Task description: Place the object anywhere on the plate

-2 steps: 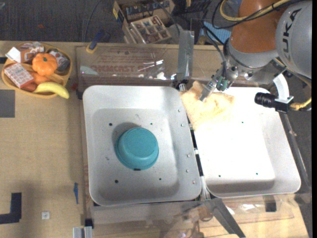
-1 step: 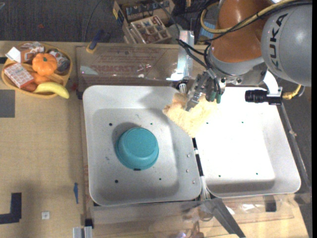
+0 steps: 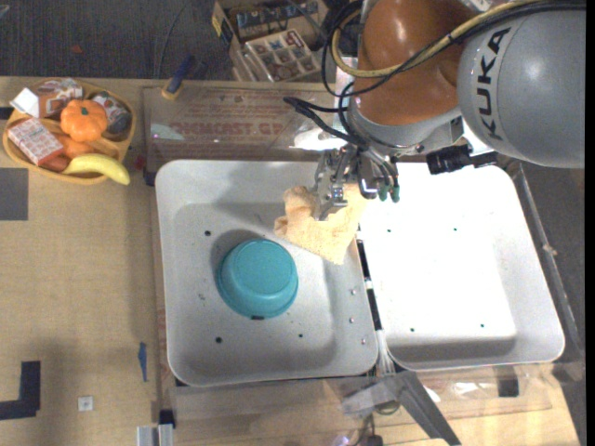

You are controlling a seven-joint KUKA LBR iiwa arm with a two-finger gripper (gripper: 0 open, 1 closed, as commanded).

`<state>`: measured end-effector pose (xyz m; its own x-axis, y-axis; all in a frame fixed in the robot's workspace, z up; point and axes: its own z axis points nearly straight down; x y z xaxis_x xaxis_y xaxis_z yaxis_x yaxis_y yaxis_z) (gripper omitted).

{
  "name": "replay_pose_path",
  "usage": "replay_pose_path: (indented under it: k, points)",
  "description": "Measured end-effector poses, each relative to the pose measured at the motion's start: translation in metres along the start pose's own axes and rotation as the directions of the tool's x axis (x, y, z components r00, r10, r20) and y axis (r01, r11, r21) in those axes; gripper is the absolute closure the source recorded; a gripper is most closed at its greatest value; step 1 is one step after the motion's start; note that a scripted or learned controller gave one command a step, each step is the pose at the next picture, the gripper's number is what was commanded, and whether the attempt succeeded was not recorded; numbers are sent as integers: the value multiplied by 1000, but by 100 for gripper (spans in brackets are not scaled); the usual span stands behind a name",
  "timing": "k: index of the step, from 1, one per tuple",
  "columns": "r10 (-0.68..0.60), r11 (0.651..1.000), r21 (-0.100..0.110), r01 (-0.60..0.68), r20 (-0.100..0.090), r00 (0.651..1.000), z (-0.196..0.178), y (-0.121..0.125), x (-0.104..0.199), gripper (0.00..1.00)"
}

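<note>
I see the object, a pale yellow cloth (image 3: 316,226), lying crumpled in the upper right part of the left bin (image 3: 181,342), up against that bin's right wall. Its upper edge rises toward the gripper (image 3: 327,201), which sits right at the top of the cloth, just above centre of the frame. From here I cannot tell how far the gripper is open, nor whether any of the cloth is caught in it; the metal parts and the fabric overlap too closely.

Lower left of the cloth, near it but apart, sits the plate, which looks to me like an upturned teal bowl (image 3: 258,278), in the middle of the left bin.

The right bin (image 3: 465,277) lies beside the left one, their walls touching. The grey arm (image 3: 530,72) with its orange band (image 3: 409,59) comes in from the upper right.

In the upper left corner, on the bench, there is a basket (image 3: 28,151) with an orange pumpkin (image 3: 84,121) and a banana (image 3: 98,166).
</note>
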<state>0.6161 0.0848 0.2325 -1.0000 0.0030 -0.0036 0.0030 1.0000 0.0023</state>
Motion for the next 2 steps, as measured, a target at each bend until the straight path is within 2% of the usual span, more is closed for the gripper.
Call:
replay_pose_path:
  k: [1,2]
  points:
    - [-3,1000,0,3,-1,1000,7,44,16,100]
    - [-2,1000,0,2,0,1000,6,44,15,0]
